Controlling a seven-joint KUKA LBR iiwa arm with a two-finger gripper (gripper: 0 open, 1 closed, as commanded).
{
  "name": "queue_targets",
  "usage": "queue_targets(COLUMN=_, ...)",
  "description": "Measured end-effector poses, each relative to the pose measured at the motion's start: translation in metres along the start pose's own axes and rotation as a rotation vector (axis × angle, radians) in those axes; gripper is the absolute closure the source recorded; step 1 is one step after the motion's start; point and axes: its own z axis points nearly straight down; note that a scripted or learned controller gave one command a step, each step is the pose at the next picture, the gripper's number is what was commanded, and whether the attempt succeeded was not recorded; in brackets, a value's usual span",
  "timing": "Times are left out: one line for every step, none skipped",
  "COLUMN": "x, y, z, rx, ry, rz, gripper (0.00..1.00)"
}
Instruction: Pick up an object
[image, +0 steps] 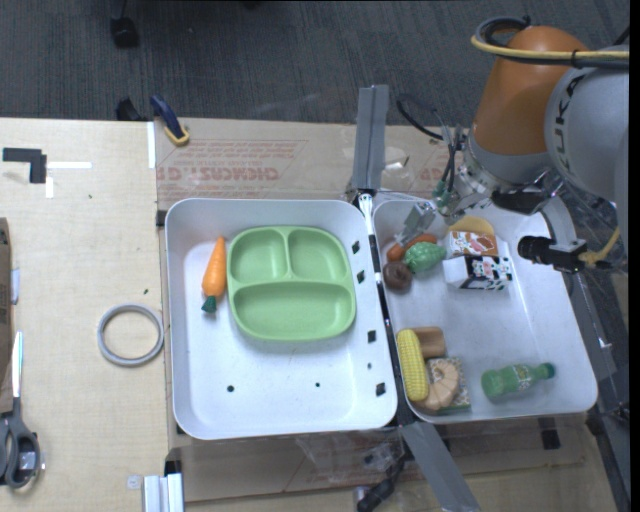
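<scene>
Nearest the lower edge of the frame, in the right bin (560, 400), a corn cob (410, 365) lies along the left wall, with a brown block (430, 342) and a biscuit-like piece (446, 382) touching it and a green bottle (515, 379) lying on its side well apart to the right. Further up, a dark brown round item (398, 277), a green leafy toy (424, 256) and an orange-red piece (396, 252) are packed together, with a small printed carton (482, 268) and an orange-topped packet (471, 240) just beside them.

The main risk is judged to lie in this crowding: a descent onto the green leafy toy could catch a neighbour as well, push the cluster against the bin wall, or close on an edge so that the thing slips out on lifting. The rounded shapes are also likely to roll away from a glancing contact.

The gripper (425, 215) is seen at the upper left of the right bin, just above the cluster. Its state cannot be told from this view, and nothing is seen to be held by it.

In the left bin (190, 380), a green divided plate (292, 283) and a toy carrot (213, 272) lie well clear of the arm.
</scene>
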Motion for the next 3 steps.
queue_targets(x=0.010, y=0.022, z=0.001, rx=0.001, ry=0.000, rz=-0.138, gripper=0.00)
queue_targets(x=0.012, y=-0.033, z=0.000, rx=0.001, ry=0.001, rz=-0.236, gripper=0.00)
queue_targets(x=-0.058, y=-0.014, z=0.051, rx=0.001, ry=0.000, rz=0.110, gripper=0.00)
